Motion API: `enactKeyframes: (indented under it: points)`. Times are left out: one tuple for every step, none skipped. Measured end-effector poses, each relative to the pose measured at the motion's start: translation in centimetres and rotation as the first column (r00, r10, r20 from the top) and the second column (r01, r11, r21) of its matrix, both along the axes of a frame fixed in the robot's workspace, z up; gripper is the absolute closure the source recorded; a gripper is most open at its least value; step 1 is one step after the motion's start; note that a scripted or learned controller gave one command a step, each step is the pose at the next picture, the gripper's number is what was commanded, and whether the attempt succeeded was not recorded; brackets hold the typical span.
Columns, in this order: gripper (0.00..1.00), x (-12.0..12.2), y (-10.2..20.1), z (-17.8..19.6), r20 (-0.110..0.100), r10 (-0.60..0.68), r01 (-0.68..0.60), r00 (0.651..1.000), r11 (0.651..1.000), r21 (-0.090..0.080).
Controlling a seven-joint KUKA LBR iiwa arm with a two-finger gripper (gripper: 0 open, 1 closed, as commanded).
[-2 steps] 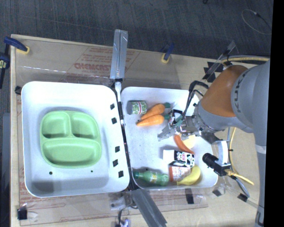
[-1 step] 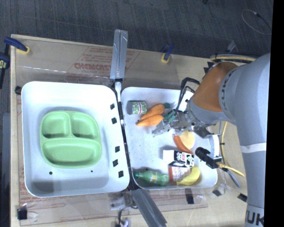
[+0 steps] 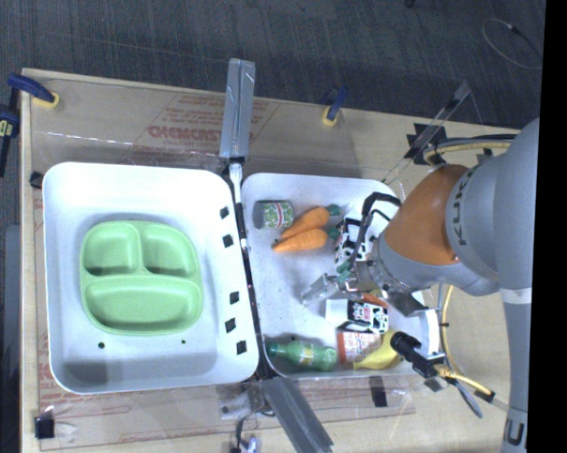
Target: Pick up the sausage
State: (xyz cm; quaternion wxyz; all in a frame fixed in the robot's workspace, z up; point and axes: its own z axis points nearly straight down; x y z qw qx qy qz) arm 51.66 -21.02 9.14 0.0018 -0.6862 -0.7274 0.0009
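Starting at the left bin (image 3: pixel 57 258), a green divided plate (image 3: pixel 142 278) lies alone, so nothing has been delivered there. In the right bin (image 3: pixel 266 187) sit a small can (image 3: pixel 274 214), two carrots (image 3: pixel 304 230) and a green bottle (image 3: pixel 302 354). The gripper (image 3: pixel 349 282) hangs low over the bin's middle; its jaws are too cluttered to tell whether they are wide or closed. A reddish sliver just right of it, likely the sausage (image 3: pixel 378 300), lies in the bin, so the pickup looks not yet done.

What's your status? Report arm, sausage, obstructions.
Arm down over right bin. Sausage not identifiable from here. Carrots, bottle, banana crowd the spot.
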Motion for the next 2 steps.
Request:
enactKeyframes:
  points:
    - [1.0,0.1,0.0,1.0,0.0,0.005,-0.005,1.0,1.0,0.0]
    - [1.0,-3.9,-0.1,12.7,0.005,0.346,-0.346,0.938,0.938,-0.003]
